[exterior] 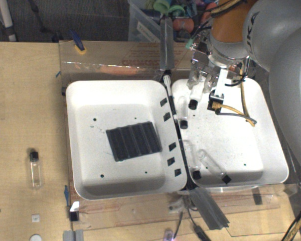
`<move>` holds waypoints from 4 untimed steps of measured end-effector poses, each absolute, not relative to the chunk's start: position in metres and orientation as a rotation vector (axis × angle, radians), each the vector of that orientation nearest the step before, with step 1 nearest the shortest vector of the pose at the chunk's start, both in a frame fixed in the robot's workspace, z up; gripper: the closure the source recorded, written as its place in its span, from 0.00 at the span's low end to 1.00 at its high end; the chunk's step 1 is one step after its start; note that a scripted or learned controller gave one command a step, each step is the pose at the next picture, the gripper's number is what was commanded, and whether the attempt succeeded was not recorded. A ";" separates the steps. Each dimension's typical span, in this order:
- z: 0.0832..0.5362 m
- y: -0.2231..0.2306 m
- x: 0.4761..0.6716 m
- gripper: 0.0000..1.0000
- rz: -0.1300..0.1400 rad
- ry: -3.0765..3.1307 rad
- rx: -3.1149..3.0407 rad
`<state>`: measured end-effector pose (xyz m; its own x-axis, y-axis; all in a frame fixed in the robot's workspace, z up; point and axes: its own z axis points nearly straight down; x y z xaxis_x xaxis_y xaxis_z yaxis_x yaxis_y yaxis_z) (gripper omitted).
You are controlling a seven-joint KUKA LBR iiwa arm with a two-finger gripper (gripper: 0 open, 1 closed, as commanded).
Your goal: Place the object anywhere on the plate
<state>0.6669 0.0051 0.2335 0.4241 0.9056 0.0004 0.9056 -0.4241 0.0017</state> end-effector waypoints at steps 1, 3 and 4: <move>0.184 0.024 0.666 1.00 -0.004 1.692 2.650; 0.212 0.056 0.667 1.00 0.003 2.089 2.345; 0.210 0.069 0.667 1.00 0.002 1.976 2.442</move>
<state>0.6665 0.0695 0.2095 0.2082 0.9781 0.0006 0.9781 -0.2082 0.0009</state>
